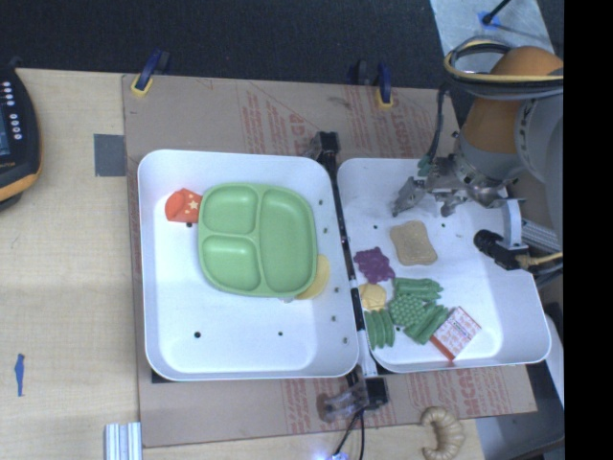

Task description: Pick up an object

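The hand [421, 195] hangs with fingers spread, holding nothing, above the tan sponge [414, 242] in the right bin [517, 348]. Purple and green toys [412, 305] crowd lower. A green tray [257, 240] fills the left bin [163, 333] on the wooden surface [67, 286].

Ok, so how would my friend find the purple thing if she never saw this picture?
Look in the right white bin, the one the gripper reaches into. Near its left wall, below the tan bread slice and above the green pea pods, lies the purple toy. It is the only purple, bumpy-edged piece there.
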Available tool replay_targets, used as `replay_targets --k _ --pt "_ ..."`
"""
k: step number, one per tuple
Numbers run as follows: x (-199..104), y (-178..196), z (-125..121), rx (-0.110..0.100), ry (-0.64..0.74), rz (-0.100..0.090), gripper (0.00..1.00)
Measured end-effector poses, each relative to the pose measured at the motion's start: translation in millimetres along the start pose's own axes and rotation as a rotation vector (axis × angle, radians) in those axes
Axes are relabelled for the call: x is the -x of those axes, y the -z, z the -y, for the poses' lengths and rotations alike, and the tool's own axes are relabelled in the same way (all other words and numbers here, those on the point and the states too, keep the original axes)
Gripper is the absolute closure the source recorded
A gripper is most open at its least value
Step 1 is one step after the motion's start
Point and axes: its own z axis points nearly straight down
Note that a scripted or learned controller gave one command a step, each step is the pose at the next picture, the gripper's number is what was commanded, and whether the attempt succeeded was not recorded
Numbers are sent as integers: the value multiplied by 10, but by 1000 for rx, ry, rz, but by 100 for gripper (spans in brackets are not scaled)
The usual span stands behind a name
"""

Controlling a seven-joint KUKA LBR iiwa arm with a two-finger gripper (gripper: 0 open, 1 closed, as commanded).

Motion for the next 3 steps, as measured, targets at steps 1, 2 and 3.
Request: replay_targets --k 1,2,3 --pt "-34 -96 451 3 -4 -1 0" --pt "367 -95 -130 8 -2 1 0" --pt "-109 -114 369 -4 1 -3 0"
